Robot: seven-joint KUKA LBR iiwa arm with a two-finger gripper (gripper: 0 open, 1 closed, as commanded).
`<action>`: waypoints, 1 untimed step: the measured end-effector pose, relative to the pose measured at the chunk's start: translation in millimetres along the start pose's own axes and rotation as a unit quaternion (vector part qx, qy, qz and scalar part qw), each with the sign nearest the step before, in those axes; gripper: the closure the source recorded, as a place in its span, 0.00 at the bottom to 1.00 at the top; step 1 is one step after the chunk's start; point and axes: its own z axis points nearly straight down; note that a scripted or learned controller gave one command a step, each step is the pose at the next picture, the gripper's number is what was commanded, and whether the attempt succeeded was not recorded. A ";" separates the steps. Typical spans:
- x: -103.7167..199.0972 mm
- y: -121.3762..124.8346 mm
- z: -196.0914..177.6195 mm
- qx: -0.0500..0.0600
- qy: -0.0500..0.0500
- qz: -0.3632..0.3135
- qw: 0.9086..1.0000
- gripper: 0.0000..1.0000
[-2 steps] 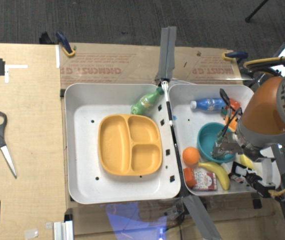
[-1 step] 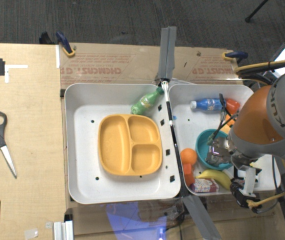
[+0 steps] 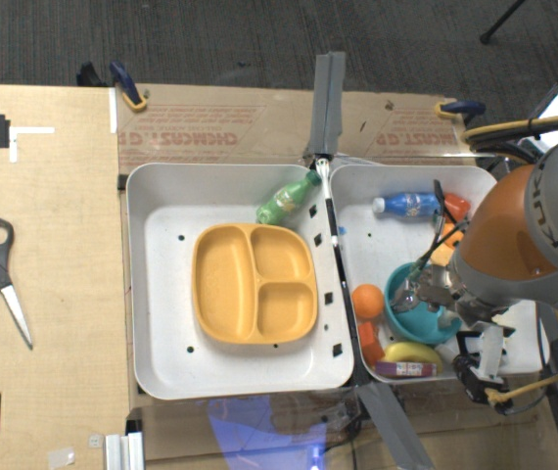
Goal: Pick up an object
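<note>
Teal bowl (image 3: 418,306) sitting in the right bin (image 3: 377,233), low and central, directly under the gripper (image 3: 426,295); reached from the 3 o'clock side by the grey-and-orange arm (image 3: 514,238). Cannot tell how far the fingers stand apart, nor whether anything sits between them: hidden by the wrist. Bowl round, so no long axis to align with; rim nearest, probably the likeliest grasp. Around the bowl: one orange ball (image 3: 367,301) touching at 9 o'clock, one banana (image 3: 411,352) at 6 o'clock, one blue bottle (image 3: 406,204) lying lengthwise 9-to-3 at 12 o'clock. In the left bin (image 3: 152,262): one yellow divided plate (image 3: 255,284), one green bottle (image 3: 287,199) at 1 o'clock from the plate. On the desk (image 3: 44,262) at far 9 o'clock: one pair of scissors (image 3: 0,272).
</note>
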 end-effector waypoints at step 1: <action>21.0 77.9 1.5 0.004 0.000 0.013 1.000 0.00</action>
